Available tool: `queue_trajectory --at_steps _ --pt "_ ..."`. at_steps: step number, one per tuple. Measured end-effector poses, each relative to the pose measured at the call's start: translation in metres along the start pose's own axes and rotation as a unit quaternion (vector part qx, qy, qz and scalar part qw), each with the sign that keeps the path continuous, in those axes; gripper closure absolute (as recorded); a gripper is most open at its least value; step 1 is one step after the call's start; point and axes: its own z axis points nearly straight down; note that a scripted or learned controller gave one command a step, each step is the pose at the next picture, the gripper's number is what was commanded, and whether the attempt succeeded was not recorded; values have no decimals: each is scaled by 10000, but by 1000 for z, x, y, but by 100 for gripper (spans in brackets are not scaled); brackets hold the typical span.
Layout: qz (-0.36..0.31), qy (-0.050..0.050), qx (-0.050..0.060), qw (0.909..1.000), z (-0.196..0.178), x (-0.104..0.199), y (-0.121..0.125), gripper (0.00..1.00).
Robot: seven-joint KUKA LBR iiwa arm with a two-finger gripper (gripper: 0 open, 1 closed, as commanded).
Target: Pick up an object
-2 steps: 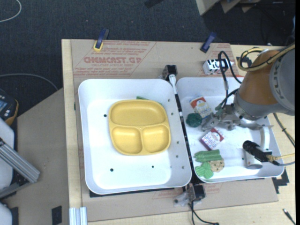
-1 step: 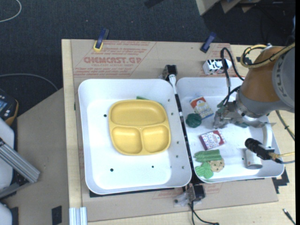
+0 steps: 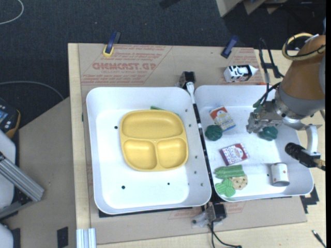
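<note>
My gripper (image 3: pixel 260 122) hangs low over the right part of the right bin (image 3: pixel 248 93), coming in from the right. A teal round object (image 3: pixel 269 133) lies just below and to the right of it, touching or very close; I cannot tell whether it is between the fingers. Further left in this bin lie a small red-and-white carton (image 3: pixel 222 118), a dark green ball (image 3: pixel 213 133) and a red packet (image 3: pixel 234 153). Near the front edge are a green vegetable (image 3: pixel 228 171), a cookie (image 3: pixel 238 181), a green leaf-shaped piece (image 3: pixel 224 189) and a silver can (image 3: pixel 279 173).
The left bin (image 3: pixel 103 154) holds a yellow divided plate (image 3: pixel 153 139), with a green sliver (image 3: pixel 157 108) showing behind it. A black-and-white toy (image 3: pixel 240 72) sits on the bench beyond the right bin. Blue clamps (image 3: pixel 110 43) hold the board's far edge.
</note>
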Motion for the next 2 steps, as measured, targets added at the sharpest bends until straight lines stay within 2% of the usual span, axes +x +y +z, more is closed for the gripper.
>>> queue_trajectory --at_steps 1,2 --pt "-18 1 -7 10000 -46 6 1 100" --pt "-17 3 2 10000 -72 6 3 100"
